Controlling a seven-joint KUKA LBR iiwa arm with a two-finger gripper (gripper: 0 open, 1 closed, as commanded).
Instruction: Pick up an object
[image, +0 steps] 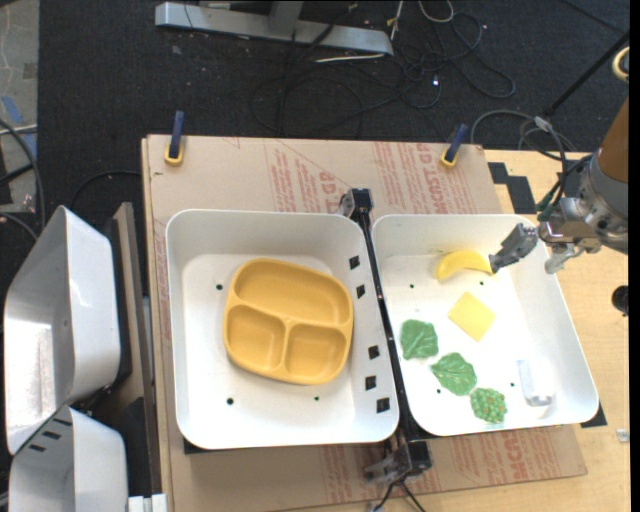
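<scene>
The right bin (575, 330) holds a yellow banana piece (462, 263), a yellow cheese square (471, 317), two green leaf pieces (419, 339) (455, 373), a green bumpy piece (488, 405) and a small clear item (534, 385). My gripper (534, 250) hangs over the bin's upper right part, its fingers spread open, the left finger (511, 248) just right of the banana piece. Nothing sits between the fingers.
The left bin (190, 300) carries a yellow divided tray (288, 321). A black divider (375, 310) runs between the bins. White containers (55, 320) stand off the bench at left. Blue clamps (176, 137) (455, 145) grip the board's far edge.
</scene>
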